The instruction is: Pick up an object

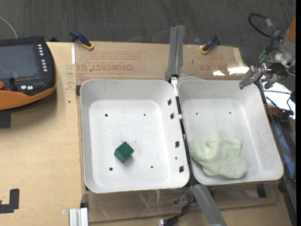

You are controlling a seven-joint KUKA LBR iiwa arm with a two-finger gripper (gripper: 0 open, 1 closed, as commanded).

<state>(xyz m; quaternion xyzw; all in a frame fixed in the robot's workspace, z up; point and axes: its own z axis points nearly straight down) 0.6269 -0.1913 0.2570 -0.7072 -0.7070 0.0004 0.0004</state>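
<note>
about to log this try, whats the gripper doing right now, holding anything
gripper: at the far right corner of the right bin, nothing seen held; open or shut cannot be told. The green block and pale cloth lie in the bins.

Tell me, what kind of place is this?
Probably a robot lab or workshop: a robot's gripper hangs by two white bins on a bench, and a control tablet lies nearby.

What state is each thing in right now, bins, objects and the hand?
Green block: resting on the left bin floor, free.
Pale green cloth: crumpled in a heap in the right bin's near part.
Left bin: holds the block.
Right bin: holds the cloth.
Hand: over the right bin's far right corner, holding nothing visible.
Pendant: lying left of the bins.
</note>
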